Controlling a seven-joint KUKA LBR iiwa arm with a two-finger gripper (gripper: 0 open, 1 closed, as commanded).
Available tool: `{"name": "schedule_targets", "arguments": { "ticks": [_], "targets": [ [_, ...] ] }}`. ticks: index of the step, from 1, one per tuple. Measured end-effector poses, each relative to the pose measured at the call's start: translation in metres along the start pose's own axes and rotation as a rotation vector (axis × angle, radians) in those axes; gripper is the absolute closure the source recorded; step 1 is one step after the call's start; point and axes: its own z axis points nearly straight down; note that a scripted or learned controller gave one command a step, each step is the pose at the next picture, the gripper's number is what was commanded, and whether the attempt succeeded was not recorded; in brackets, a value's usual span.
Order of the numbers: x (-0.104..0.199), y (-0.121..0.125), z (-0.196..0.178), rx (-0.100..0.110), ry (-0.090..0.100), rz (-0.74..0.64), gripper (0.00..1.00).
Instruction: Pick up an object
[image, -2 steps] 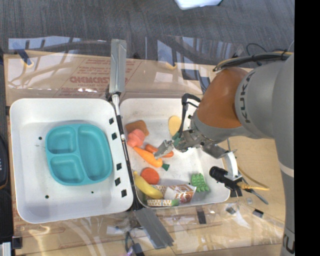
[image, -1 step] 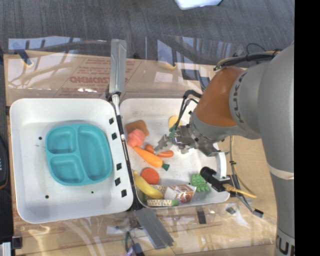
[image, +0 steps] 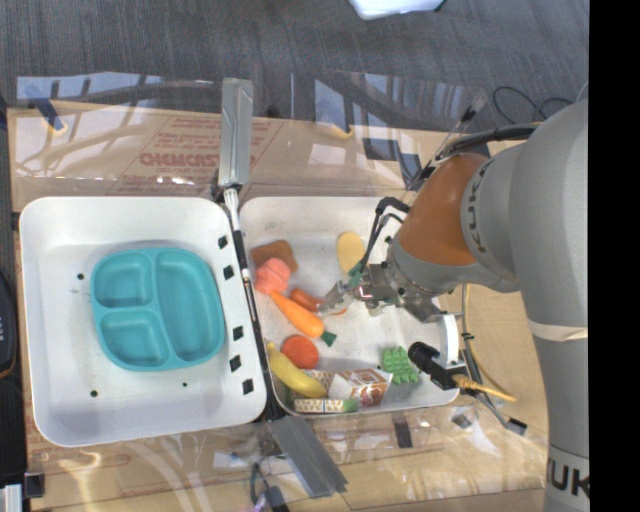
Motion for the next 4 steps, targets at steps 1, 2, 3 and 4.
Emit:
{"name": "schedule_targets", "arguments": {
  "ticks": [1, 2, 3, 4],
  "targets": [
    [0.055, 0.007, 0.021, -0.009, -0.006, -0.071, 0.00],
    [0.055, 0.006, 0.012, -0.005, -0.004, -0.074, 1.00],
    [0.055, 0.006, 0.012, -0.005, -0.004, -0.074, 0.00],
    [0.043, 0.061, 0.023, -0.003, 0.000, -0.041, 0.00]
  ]
}}
